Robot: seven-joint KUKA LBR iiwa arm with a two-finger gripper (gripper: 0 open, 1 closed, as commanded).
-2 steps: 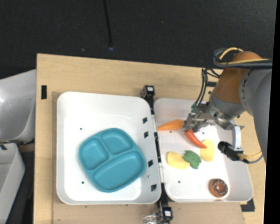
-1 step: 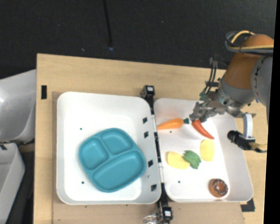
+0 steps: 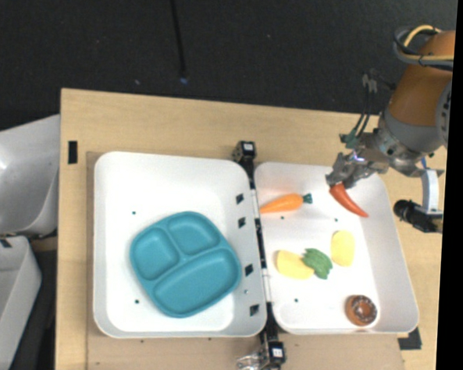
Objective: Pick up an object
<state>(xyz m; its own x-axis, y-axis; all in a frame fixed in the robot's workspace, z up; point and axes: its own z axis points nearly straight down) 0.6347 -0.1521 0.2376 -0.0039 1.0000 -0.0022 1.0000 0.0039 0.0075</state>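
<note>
A pale wooden desk (image 3: 72, 233) carries two shallow white plastic bins side by side, seen from above at a slant. The left bin (image 3: 108, 290) holds one thing, a teal plastic plate divided into three compartments (image 3: 184, 262), lying flat near its middle. The right bin (image 3: 397, 284) holds six toy foods in all: one orange plastic carrot with a green tip (image 3: 283, 204) near the far left, one red chilli pepper (image 3: 347, 199) at the far side, two yellow pieces, one oval (image 3: 342, 247) and one flatter (image 3: 291, 264), one small green leafy piece (image 3: 318, 260) lying between the two yellow ones and touching the flatter one, and one brown ring doughnut (image 3: 361, 309) at the near right corner. The grey arm with its orange band reaches in from the right, and its gripper (image 3: 349, 173) hangs over the far edge of the right bin, just above the upper end of the red chilli pepper. The gripper's tip looks to meet the pepper there, which suggests the pepper is the chosen object, but whether it is closed on it or open cannot be told. The pepper seems to rest on the bin floor, so the pick looks not yet done.
</note>
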